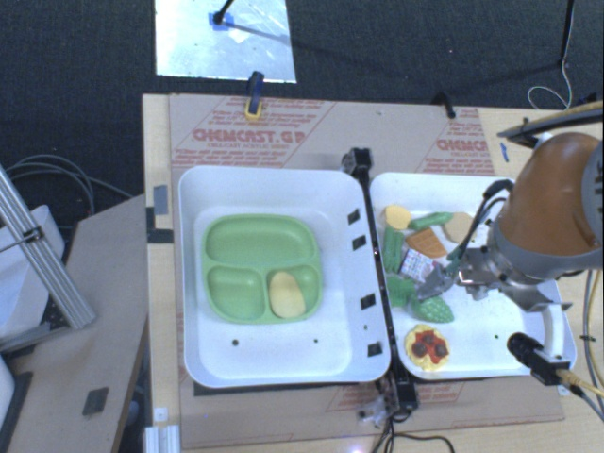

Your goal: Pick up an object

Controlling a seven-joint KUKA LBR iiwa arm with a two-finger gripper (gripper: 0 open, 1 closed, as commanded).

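From my remote seat I took the divider between the two bins as my reference. Left of it, the left bin held a green compartment tray with a pale yellow piece in its lower right compartment. Just right of the divider, in the right bin, lay a tight heap of play food, and nearer the camera a small round pizza sat apart from it. The gripper was down at the heap's right edge; I could not tell how wide its fingers stood or whether anything was caught between them. To grasp well, I judged one piece on the heap's outer side should be singled out, since the crowding risked a glancing pinch. The divider hemmed the heap closely; farther right, bare bin floor gave room to withdraw.
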